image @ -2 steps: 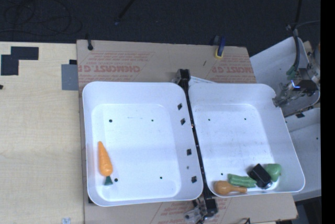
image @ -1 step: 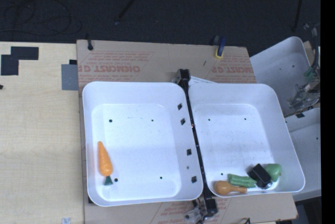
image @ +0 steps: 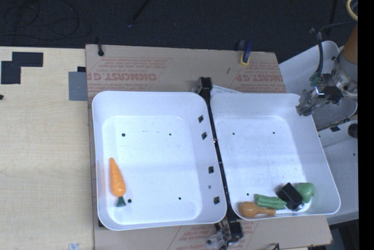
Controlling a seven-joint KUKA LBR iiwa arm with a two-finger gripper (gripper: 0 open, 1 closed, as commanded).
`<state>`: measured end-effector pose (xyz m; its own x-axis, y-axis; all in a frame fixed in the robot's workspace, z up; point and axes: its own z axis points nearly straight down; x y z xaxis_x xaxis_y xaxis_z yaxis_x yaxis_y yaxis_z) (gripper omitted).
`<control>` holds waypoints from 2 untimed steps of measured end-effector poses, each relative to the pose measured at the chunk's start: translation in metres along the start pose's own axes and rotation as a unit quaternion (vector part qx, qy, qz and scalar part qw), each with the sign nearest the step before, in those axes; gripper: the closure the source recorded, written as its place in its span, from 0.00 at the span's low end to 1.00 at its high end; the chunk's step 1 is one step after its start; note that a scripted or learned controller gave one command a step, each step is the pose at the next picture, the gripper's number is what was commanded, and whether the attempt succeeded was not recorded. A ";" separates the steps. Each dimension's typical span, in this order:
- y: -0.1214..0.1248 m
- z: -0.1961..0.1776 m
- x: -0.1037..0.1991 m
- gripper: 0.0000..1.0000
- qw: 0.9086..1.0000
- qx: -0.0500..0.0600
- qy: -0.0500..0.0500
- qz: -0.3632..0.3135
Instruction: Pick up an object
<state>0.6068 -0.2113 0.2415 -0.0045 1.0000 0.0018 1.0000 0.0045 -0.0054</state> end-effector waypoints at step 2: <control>-0.097 -0.108 0.000 1.00 1.000 -0.003 -0.001 0.004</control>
<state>0.5106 -0.2118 0.3498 0.0044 1.0000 -0.0003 1.0000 -0.0044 0.0000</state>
